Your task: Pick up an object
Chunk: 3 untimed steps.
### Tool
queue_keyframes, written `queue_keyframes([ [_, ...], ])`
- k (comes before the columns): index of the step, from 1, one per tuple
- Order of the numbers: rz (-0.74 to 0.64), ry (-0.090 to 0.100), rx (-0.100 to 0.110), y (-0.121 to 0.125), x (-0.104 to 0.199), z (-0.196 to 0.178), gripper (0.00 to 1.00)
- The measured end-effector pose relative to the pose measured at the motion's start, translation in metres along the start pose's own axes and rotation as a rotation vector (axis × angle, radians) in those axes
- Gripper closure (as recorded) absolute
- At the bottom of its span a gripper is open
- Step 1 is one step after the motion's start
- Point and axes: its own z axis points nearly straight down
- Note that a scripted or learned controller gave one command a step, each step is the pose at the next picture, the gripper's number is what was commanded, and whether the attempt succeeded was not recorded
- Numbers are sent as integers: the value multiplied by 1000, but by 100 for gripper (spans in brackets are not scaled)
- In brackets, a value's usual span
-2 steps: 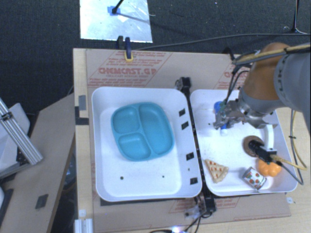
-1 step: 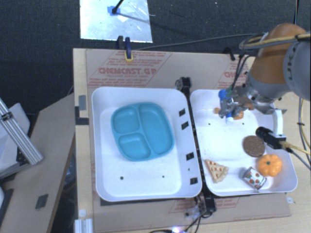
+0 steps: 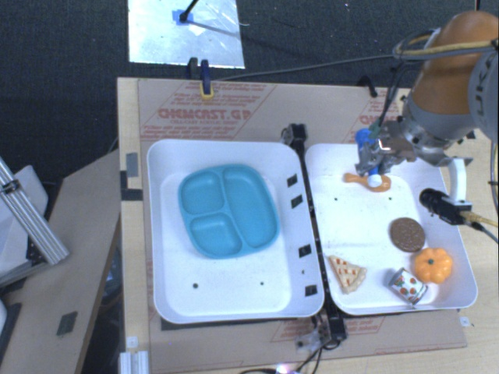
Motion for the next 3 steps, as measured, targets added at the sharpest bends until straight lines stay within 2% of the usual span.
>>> queue_keyframes([
  [1, -3, 2, 7, -19, 52, 14, 100],
  [3, -4, 3, 7, -57, 147, 3, 100],
])
